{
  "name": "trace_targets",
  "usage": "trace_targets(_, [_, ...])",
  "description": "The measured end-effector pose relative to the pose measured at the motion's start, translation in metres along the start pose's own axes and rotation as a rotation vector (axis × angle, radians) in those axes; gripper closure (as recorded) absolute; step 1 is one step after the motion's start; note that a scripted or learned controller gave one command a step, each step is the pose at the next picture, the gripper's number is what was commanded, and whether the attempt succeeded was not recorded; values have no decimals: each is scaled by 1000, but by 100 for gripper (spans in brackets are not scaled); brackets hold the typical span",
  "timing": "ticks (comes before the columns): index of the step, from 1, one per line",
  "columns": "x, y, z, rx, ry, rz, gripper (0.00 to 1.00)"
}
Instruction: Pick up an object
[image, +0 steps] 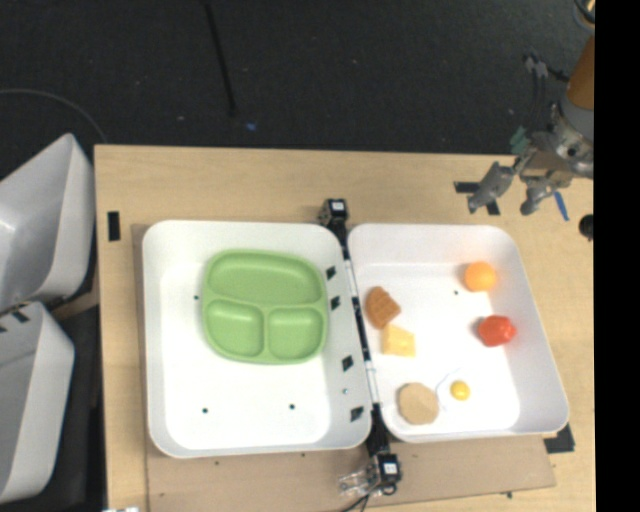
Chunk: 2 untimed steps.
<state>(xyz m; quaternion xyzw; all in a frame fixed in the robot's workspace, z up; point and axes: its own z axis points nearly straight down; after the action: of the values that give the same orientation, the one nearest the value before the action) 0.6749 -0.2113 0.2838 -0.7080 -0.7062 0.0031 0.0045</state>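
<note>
Below the end effector (513, 192), an orange ball (480, 276) lies round and bright in the right bin (530, 400); its fingers hang spread, holding nothing.

Counting two bins and seven things on one desk (120, 180).

Sitting side by side: two shallow white bins, a left bin (165, 400) and a right bin (420, 250). Lying in the left bin: one green divided plate (265, 305), showing three compartments. Lying in the right bin: six small items, namely one orange ball (480, 276), one red tomato-like piece (496, 329), one brown pastry-like piece (381, 306), one pale yellow wedge (399, 341), one tan round disc (418, 403) and one small yellow ball (459, 390). Making seven loose things in all.
</note>
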Motion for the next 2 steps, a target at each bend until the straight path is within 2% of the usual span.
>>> trace_targets(1, [1,2,-8,-12,-4,-4,0])
trace_targets(2, [-5,-5,37,-8,-4,-1,0])
